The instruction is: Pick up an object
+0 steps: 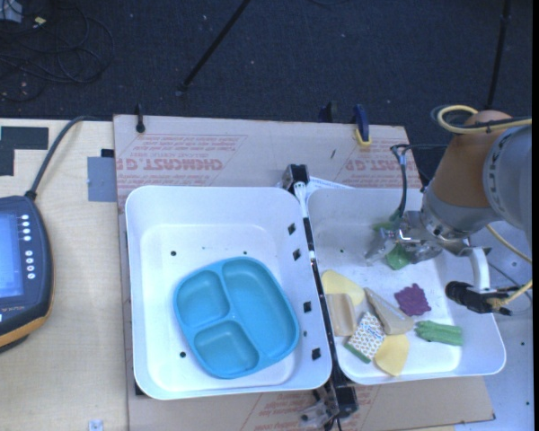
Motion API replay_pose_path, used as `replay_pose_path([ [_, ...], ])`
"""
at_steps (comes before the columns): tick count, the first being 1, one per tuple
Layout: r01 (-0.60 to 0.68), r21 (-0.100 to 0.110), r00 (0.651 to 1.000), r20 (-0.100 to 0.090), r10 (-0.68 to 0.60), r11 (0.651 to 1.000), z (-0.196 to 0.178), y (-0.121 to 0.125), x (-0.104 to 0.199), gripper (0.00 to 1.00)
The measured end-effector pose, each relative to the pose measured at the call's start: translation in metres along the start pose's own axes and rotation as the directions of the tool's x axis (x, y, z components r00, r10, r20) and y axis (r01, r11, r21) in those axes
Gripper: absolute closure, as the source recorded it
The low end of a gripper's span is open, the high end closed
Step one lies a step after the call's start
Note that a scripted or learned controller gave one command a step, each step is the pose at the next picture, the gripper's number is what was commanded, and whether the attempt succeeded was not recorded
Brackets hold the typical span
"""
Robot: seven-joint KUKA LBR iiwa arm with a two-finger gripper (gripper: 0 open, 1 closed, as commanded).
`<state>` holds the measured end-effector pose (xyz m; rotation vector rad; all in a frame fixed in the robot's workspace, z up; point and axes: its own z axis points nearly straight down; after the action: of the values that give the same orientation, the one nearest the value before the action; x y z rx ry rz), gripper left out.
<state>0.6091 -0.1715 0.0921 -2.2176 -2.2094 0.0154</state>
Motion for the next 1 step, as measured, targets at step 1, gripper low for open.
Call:
replay_pose_path([
  [1, 0.011, -0.011, 1.000, -0.006, -0.011, 1.000, 0.0055, 0.0366, -0.0094, 0.00],
])
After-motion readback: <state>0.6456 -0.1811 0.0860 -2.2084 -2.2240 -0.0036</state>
